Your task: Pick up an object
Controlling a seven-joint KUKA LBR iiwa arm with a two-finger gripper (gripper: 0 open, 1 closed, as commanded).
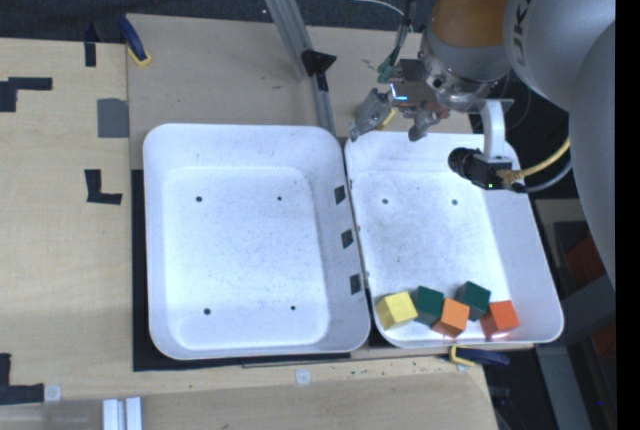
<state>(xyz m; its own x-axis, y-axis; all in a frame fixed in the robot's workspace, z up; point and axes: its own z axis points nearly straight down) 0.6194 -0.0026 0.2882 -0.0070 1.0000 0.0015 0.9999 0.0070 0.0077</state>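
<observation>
Camera view:
My gripper [398, 123]: fingers spread, nothing between them, above the right bin [520, 248] far rim.
Blocks: yellow block [396, 307] and neighbours clustered well below me, near rim.
Handling: probably light, rigid; pinch opposite flat faces.

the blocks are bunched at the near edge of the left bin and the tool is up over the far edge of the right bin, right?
Not quite. The camera view shows the blocks bunched at the near edge of the right bin, not the left bin. The tool is over the right bin's far edge, as you said.
</observation>
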